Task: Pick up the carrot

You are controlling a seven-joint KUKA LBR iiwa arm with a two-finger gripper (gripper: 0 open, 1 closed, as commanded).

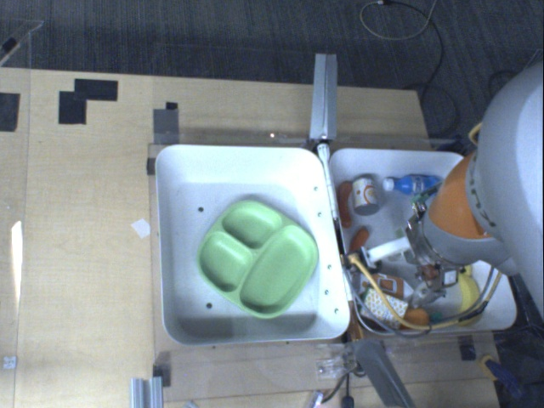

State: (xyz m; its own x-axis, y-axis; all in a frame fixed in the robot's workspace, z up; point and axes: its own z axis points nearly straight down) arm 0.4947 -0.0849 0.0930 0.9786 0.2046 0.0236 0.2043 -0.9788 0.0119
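Bulky grey arm (pixel 512 155), orange band (pixel 455 206) above wrist.

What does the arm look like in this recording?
The arm is bulky, with a smooth rounded light-grey shell and an orange band above the wrist. Below that a grey collar leads to a dark metallic gripper with thin cables around it.

Two shallow white bins sit side by side on the wooden counter (pixel 93 253): the left bin (pixel 183 189) holds a green three-compartment plate (pixel 257 256), and the right bin (pixel 399 161) holds a clutter of small items. Among these are a small can (pixel 365 193) and a water bottle (pixel 411 184) near the far wall, a banana (pixel 468 290) at the right, and an orange carrot (pixel 416 316) by the near wall. The grey arm (pixel 510 168), with its orange band, reaches into the right bin, the end effector (pixel 427 286) low among the items just above the carrot.
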